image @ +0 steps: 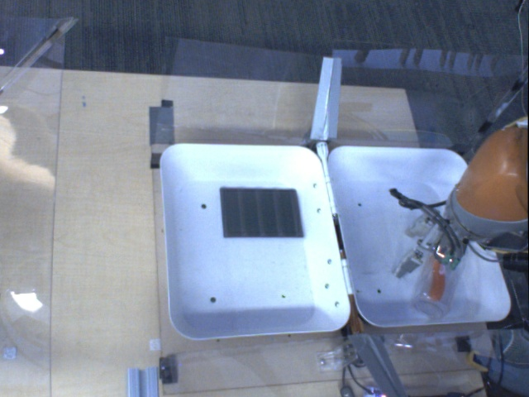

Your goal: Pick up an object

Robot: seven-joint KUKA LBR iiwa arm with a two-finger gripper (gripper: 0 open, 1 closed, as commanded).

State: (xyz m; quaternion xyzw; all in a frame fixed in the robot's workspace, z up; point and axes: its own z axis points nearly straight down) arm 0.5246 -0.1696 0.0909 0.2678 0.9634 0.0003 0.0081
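Note:
A dark grey ribbed rectangular pad [260, 212] lies flat in the left bin [188, 288], a little back of its middle. My gripper [420, 261] reaches into the right bin [372, 172] from the right and hangs low over its front right part, under the orange wrist band [496, 184]. A small orange and clear object [437, 286] lies on the bin floor just in front of and to the right of the gripper tip. Whether the gripper touches this object cannot be told.
A raised ridge [335, 230] divides the two bins where they meet. An upright grey bar [326, 98] stands behind that joint. Cables [413, 201] trail from the wrist over the right bin. The wooden bench [91, 246] extends to the left.

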